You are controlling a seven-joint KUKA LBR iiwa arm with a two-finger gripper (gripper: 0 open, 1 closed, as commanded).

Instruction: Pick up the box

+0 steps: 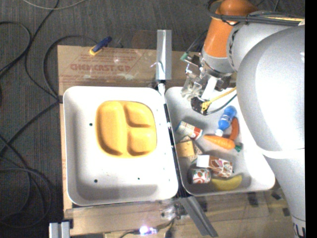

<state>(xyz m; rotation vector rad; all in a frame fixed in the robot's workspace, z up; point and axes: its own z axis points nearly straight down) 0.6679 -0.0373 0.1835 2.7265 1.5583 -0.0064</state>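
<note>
Two shallow white bins rest on a cardboard sheet (99, 66) whose red lettering is too blurred to read with certainty. The left bin (74, 133) holds a yellow divided tray (126, 128). Over the right bin (174, 108), the gripper (196, 90) hangs at the far end, and I cannot tell whether it is spread or closed. The brown box (186, 148) lies well apart from it by the left wall.

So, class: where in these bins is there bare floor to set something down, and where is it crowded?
In the left bin, a broad bare strip between the yellow tray and the near rim. In the right bin, a small patch between the claw and the wall nearest the left bin. Its near half is crowded: box, carrot, banana packed close.
</note>
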